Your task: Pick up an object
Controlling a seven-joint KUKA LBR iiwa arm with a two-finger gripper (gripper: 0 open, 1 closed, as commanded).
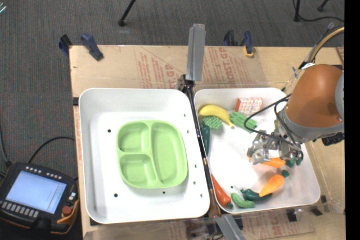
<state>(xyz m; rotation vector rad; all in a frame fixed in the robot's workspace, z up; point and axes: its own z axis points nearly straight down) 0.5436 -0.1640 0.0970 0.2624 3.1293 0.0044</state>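
Orange toy carrot [274, 163] is lying in the right bin [312, 188] touching the gripper [265, 153], which is hovering low there since that's where the pickable toys are, though I can't tell its state.

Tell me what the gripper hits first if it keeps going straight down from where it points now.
Most likely the orange carrot-like toy lying right under the gripper in the right bin, beside a small dark green piece. Depth is hard to judge; it may already be touching.
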